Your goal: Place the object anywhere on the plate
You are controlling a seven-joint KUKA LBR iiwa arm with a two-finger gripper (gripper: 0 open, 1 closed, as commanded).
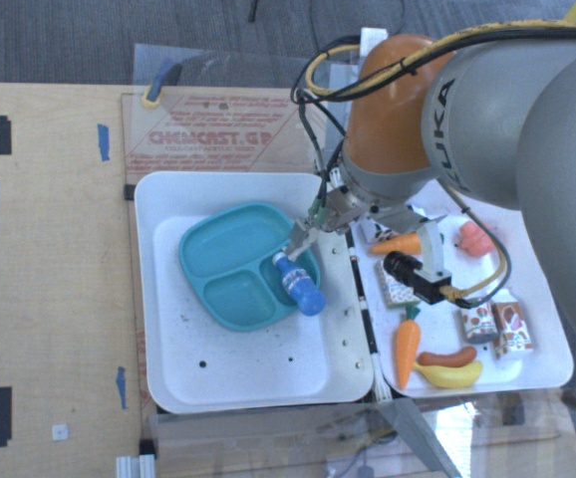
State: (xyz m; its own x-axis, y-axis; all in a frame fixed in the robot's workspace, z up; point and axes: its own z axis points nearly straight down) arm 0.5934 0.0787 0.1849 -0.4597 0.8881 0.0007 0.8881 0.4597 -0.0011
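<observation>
I see the small blue plastic bottle (pixel 299 286) lying tilted on the right rim of the 3-compartment teal plastic plate (pixel 230 267).

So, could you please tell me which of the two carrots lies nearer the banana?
The lower carrot, upright with its tip beside the banana; the other carrot lies higher, near the arm.

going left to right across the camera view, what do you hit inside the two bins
teal plate → blue bottle → upright carrot → banana → snack packets
</observation>
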